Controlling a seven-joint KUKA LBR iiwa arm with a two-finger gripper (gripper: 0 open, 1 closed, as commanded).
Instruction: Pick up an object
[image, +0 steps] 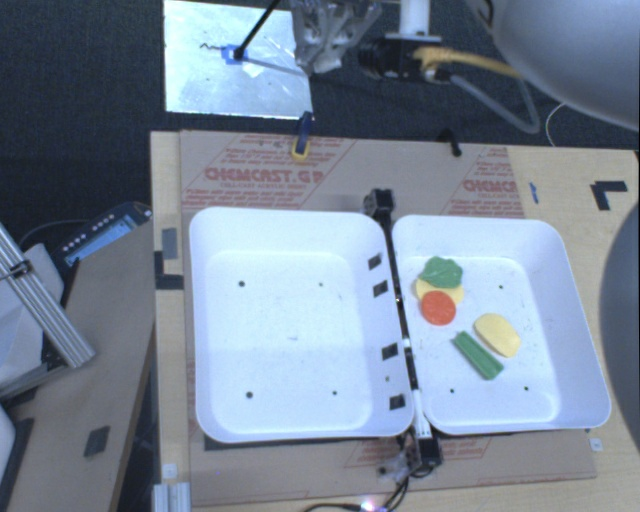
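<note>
Claw: gripper (322, 50) sits at the top of the camera view, above the bench's far edge and well apart from both bins; whether it is released or clenched cannot be told, as it is blurred against a shiny sheet.
Objects to pick: all four lie in the right bin (560, 400), in its near-left half.
Green leafy piece (441, 270): farthest back of the group, touching the yellow disc (432, 289) that peeks out beneath it.
Orange-red disc (438, 309): just in front, overlapping the yellow disc.
Green stick (477, 355): lies at a slant, nearest the front.
Yellow oval (497, 334): just right of the stick, touching or nearly so.
Left bin (215, 400): beside the right bin, joined along a black clipped seam.
Base: both bins rest on a printed cardboard sheet (260, 170).
Arm: grey bulk (570, 50) at upper right.
</note>
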